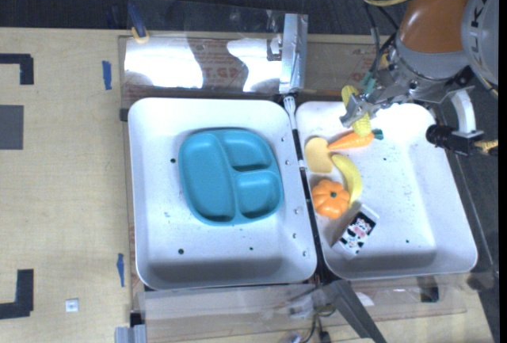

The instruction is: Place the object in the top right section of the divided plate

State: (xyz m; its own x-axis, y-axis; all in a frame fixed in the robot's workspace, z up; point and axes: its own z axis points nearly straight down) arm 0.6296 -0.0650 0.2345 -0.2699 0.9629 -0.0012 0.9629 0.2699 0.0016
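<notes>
A blue divided plate (230, 175) lies in the left white bin (150, 191), with its two smaller sections on the right side. My gripper (360, 107) hangs over the back left corner of the right bin (420, 207). Its fingers are closed across a yellow corn cob (363, 126), whose ends stick out above and below them. The cob stands tilted, just above an orange carrot (351, 140). The plate's sections hold nothing.
Along the right bin's left side lie a pale yellow lemon (317, 154), a banana (348, 175), an orange pumpkin (330, 199) and a small cow-patterned carton (356, 232). A metal divider (291, 56) stands behind the bins.
</notes>
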